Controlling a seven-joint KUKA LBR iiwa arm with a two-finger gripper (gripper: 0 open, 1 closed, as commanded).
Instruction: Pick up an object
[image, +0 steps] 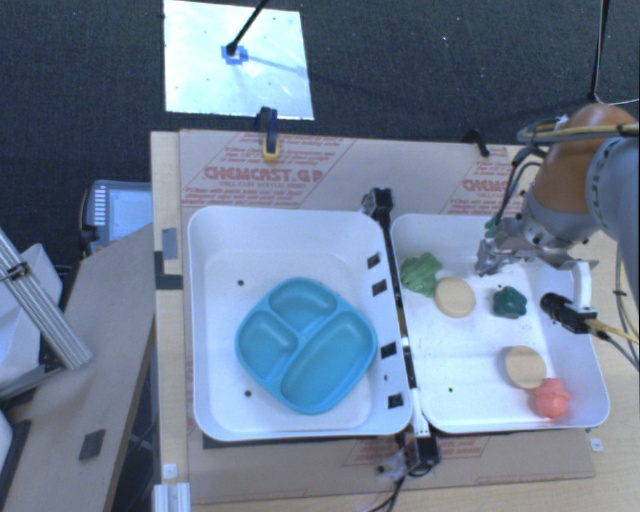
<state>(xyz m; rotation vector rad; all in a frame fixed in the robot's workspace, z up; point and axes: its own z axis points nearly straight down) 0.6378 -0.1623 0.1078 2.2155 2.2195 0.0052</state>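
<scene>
The right bin (470, 400) holds several small objects: a light green leafy piece (421, 272), a tan round piece (455, 297), a dark green piece (510, 301), a second tan round piece (524, 366) and a salmon-pink piece (550, 399). My gripper (488, 260) hangs over the back of this bin, between the light green piece and the dark green piece, just behind the tan round piece. Nothing shows in its grasp.
In the left bin (220, 300) lies a blue divided plate (305, 343). Black clips run along the divider (390, 300) between the two bins. The grey arm with its orange band (585, 150) reaches in from the right, with cables trailing by the right bin's edge.
</scene>
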